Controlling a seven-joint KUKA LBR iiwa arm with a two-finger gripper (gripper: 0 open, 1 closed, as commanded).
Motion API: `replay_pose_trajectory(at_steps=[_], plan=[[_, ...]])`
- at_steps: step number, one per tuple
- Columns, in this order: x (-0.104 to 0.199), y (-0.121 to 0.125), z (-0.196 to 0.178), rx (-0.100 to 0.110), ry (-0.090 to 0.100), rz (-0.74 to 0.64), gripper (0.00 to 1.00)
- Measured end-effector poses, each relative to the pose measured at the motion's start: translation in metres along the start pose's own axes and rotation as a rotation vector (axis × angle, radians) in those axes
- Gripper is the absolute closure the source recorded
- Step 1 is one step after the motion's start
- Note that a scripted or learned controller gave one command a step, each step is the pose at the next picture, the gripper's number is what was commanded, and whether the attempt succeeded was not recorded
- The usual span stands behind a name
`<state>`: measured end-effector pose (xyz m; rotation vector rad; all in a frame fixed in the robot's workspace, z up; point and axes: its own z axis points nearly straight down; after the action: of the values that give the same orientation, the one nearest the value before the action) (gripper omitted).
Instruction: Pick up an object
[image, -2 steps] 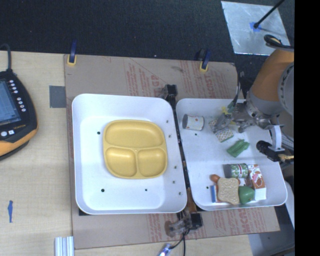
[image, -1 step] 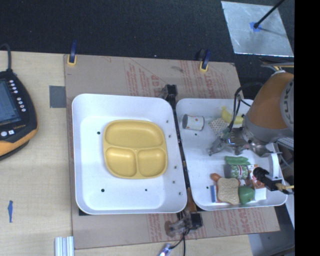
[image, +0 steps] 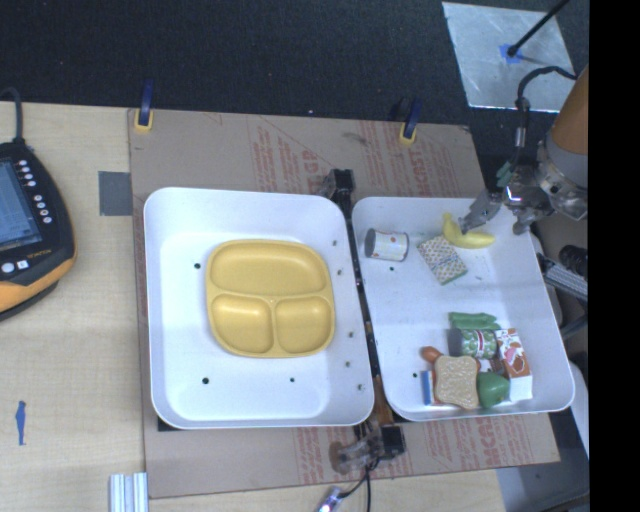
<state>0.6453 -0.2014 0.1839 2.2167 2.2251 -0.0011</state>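
My gripper (image: 500, 218) hangs over the far right corner of the right bin (image: 400, 310), open, its two fingers spread with nothing between them. Just below its left finger lies a small yellow banana (image: 468, 237). A patterned square packet (image: 442, 259) rests beside the banana, and a small grey can (image: 386, 244) lies on its side further left. At the bin's near end sit a slice of toast (image: 456, 380), a green pepper (image: 492, 389), a red and white carton (image: 511, 353) and a green item (image: 472, 321), packed together.
The left bin (image: 175, 300) holds a yellow divided plate (image: 270, 297). A black and orange handheld pendant (image: 25, 225) lies at the bench's left edge. Clamps (image: 408, 130) pin the cardboard sheet at the back.
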Motion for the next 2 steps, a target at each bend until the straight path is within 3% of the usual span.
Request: replay_pose_trajectory(at_steps=[1, 2], plan=[[0.042, -0.057, 0.093, 0.007, 0.002, 0.0, 0.0], [-0.003, 0.011, 0.092, 0.003, 0.002, 0.0, 0.0]])
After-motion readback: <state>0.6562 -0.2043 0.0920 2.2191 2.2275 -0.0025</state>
